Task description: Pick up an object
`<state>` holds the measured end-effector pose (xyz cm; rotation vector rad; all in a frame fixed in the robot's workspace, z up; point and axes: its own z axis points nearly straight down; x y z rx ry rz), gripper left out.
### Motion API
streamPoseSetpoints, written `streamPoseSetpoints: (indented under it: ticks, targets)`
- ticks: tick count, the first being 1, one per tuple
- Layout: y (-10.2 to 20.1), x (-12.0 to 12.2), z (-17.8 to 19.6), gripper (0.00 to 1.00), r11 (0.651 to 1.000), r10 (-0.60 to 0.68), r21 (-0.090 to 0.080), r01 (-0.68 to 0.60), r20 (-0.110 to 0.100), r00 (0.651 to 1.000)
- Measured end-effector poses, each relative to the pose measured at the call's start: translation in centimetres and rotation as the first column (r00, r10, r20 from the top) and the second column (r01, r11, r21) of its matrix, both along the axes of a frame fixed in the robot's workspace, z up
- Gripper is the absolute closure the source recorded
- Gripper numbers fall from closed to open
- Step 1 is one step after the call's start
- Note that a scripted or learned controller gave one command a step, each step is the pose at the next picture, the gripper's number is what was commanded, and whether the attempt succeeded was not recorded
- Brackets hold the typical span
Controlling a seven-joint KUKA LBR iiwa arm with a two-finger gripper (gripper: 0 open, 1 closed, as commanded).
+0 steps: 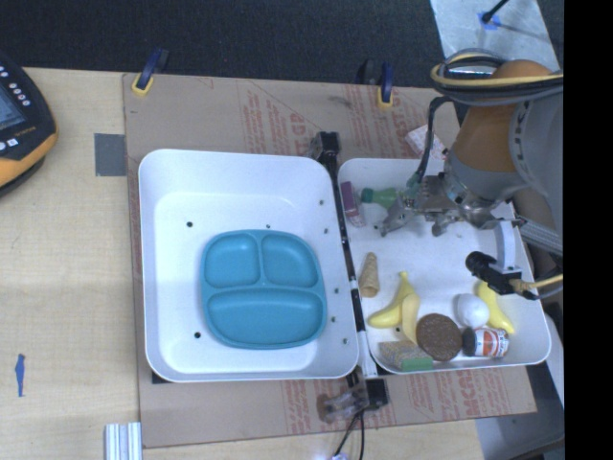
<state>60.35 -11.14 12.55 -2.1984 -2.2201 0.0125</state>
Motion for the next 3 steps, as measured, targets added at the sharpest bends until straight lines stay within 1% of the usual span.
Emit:
streamPoseSetpoints:
  ticks: [1, 2, 3]
  targets:
    - [-2.0, -10.9, -3.7, 0.0, 1.0, -0.011, -0.003, 0.011, 0.001, 1.0]
    - [-2.0, -10.3, -2.4, 1.0, 1.0, -0.004, -0.005, 0.005, 0.012, 1.0]
    - [1.0, -9.2, -3.4, 1.0, 1.0, -0.002, -0.004, 0.003, 0.013, 1.0]
